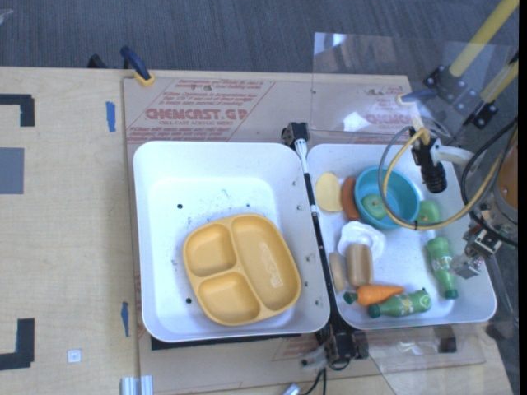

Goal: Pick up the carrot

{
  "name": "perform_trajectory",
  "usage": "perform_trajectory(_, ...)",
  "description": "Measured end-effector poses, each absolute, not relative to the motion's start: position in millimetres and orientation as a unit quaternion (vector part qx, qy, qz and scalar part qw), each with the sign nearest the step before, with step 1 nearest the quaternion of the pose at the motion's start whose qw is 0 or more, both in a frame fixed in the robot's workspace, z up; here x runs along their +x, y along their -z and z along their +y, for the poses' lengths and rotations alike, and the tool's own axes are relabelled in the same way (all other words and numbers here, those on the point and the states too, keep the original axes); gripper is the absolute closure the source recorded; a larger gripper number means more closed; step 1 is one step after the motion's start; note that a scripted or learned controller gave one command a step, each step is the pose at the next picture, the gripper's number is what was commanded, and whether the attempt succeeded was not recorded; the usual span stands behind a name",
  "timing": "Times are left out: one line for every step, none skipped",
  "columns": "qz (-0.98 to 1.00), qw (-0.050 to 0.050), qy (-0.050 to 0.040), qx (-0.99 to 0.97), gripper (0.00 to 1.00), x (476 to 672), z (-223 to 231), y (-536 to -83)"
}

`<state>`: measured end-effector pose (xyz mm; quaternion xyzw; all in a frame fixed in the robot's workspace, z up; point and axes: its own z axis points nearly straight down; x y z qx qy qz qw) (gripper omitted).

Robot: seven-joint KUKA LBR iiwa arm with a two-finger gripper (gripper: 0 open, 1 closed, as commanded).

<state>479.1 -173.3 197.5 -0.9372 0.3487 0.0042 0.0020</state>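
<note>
The carrot (pixel 380 293) lies in the right bin (pixel 486 303), near its front edge, just behind a green bottle (pixel 402 304) and beside a tan cylinder (pixel 358 263). The claw (pixel 476 252) sits at the bin's right rim, well apart from the carrot; its state cannot be determined. The left bin (pixel 165 179) holds a yellow divided plate (pixel 240 267).

**Carrot: position and condition**

One orange carrot (pixel 379 293) lies on its side on the floor of the right-hand bin (pixel 486 307), near the front wall. Its long axis runs roughly left to right, tapering toward the right. It touches a green bottle (pixel 402 304) just in front.
</note>
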Motion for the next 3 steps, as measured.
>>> perform_trajectory(0.453,0.003,0.0012,-0.892,1.0,520.1,-205,-229)
perform_trajectory(0.453,0.003,0.0001,-0.892,0.0,519.7,-205,-228)
perform_trajectory(0.363,0.002,0.0001,-0.932,0.0,480.6,-179,-269)
